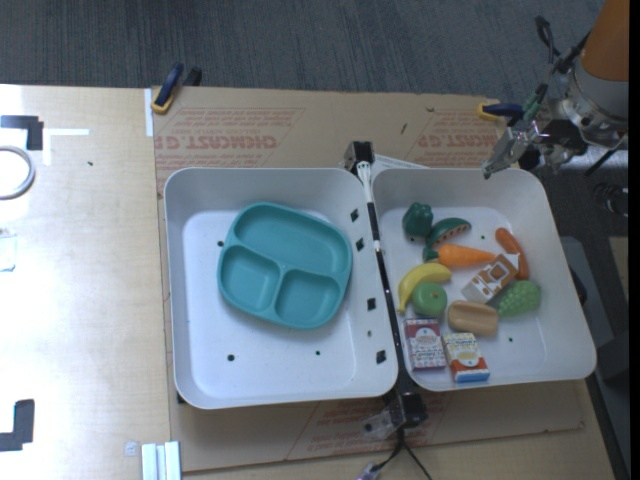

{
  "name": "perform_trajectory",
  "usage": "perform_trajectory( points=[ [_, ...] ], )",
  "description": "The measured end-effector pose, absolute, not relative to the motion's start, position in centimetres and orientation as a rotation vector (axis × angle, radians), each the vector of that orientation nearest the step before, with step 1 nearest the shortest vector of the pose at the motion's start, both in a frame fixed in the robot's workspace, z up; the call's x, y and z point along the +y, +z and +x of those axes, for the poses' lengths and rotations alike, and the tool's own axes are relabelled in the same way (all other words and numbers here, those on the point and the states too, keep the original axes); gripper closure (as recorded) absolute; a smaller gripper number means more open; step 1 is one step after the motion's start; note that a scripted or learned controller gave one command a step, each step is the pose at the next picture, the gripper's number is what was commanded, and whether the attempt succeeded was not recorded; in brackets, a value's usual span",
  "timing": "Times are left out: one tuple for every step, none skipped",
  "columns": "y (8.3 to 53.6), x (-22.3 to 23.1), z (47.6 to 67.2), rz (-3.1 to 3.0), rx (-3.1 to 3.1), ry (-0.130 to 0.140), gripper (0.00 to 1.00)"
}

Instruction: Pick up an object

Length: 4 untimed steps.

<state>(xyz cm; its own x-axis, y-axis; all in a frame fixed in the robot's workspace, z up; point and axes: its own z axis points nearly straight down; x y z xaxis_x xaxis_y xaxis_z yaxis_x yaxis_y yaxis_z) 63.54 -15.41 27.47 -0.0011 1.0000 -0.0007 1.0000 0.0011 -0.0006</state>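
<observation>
Red print runs across the cardboard sheet (300, 128) under the bins. Left of the clamp, its large line stands upside down and seems to read "CHEMGAZT G.P", though the letters are too soft to be sure. A second red print to the right, above the right bin, is upside down too and cut short. Fainter red print shows on the cardboard below the bins, unreadable. The small cartons (446, 351) in the right bin bear labels too small to read.
</observation>
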Motion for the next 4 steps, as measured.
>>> perform_trajectory(
  points=[
    [11.5, -19.5, 63.1, 2.222, 2.22, -0.001, 0.0],
    [9.5, -21.7, 60.3, 2.216, 2.228, 0.016, 0.0],
    [10.4, -22.0, 60.2, 2.218, 2.222, 0.005, 1.0],
    [24.3, -13.9, 62.8, 2.219, 2.222, 0.0, 1.0]
  ],
)
